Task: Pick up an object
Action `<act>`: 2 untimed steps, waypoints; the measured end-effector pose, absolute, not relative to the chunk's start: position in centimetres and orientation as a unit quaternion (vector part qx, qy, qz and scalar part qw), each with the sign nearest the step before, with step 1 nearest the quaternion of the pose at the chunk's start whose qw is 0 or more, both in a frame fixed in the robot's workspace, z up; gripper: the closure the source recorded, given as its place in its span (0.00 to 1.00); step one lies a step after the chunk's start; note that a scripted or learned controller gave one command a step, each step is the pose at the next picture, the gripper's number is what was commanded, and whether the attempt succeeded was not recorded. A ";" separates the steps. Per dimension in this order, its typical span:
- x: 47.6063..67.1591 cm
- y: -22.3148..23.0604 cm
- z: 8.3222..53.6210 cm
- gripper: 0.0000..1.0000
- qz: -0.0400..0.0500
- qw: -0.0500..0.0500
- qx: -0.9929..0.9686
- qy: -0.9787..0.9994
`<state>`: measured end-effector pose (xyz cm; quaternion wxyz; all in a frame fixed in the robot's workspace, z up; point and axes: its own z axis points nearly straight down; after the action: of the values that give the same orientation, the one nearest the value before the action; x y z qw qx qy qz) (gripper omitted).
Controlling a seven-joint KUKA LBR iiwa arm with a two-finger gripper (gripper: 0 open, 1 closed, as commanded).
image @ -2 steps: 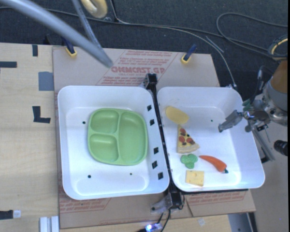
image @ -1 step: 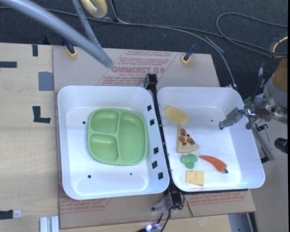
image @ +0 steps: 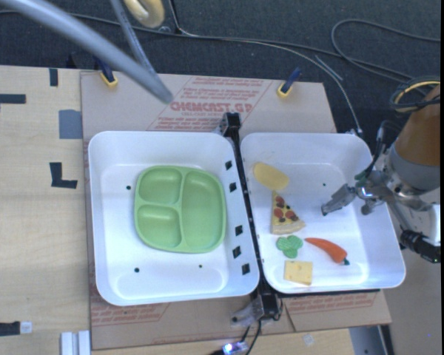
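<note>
Hovering jaws [image: 353, 200] apart (empty), right bin [image: 370, 272] with five toy foods, left bin [image: 111, 272], one green plate [image: 180, 208].

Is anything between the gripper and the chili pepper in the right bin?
Nothing visible. The gripper sits over the right bin, and only bare white floor lies between it and the chili pepper below it. The pizza slice and green piece lie off to the side.

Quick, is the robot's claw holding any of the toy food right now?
Gripper: open, holding nothing, over the right bin near its right side.
</note>
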<state>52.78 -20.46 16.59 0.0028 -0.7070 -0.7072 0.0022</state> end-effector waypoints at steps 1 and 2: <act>53.1 -20.6 12.1 0.00 0.002 0.002 -0.707 -0.707; 53.1 -20.6 8.4 0.00 0.001 -0.001 -0.707 -0.707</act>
<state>53.11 -20.63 8.36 -0.0008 -0.7067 -0.7075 0.0011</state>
